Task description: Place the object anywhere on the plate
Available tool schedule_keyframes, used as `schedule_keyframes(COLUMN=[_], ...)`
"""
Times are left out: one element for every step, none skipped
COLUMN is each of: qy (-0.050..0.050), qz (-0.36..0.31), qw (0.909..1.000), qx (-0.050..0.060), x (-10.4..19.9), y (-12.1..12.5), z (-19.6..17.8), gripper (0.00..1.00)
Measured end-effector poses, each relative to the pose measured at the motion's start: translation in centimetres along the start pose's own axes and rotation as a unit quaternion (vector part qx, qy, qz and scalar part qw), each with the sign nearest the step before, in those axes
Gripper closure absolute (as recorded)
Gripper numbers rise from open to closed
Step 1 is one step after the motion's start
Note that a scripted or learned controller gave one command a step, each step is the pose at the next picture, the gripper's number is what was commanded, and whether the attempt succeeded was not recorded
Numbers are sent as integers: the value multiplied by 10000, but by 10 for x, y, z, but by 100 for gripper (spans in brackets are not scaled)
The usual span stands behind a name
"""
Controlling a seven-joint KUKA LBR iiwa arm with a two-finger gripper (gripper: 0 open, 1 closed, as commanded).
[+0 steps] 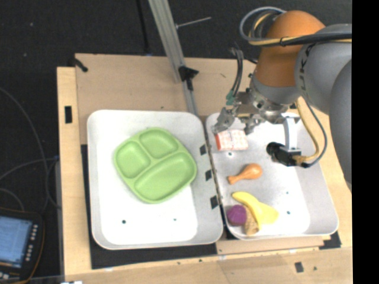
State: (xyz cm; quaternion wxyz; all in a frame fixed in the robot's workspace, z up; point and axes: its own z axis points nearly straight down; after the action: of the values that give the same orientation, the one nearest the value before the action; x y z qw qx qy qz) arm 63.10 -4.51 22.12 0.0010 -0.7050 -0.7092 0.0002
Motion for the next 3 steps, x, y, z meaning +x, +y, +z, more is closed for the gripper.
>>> schedule_keyframes(qy=[4,2,3], qz=[-5,-3,-7], qw=[10000,10000,10000], qx=[-2,-2,0], x=[51,95,134], y=[-36,-62,-104], z=[-6,-3,-8], gripper=[100,100,100])
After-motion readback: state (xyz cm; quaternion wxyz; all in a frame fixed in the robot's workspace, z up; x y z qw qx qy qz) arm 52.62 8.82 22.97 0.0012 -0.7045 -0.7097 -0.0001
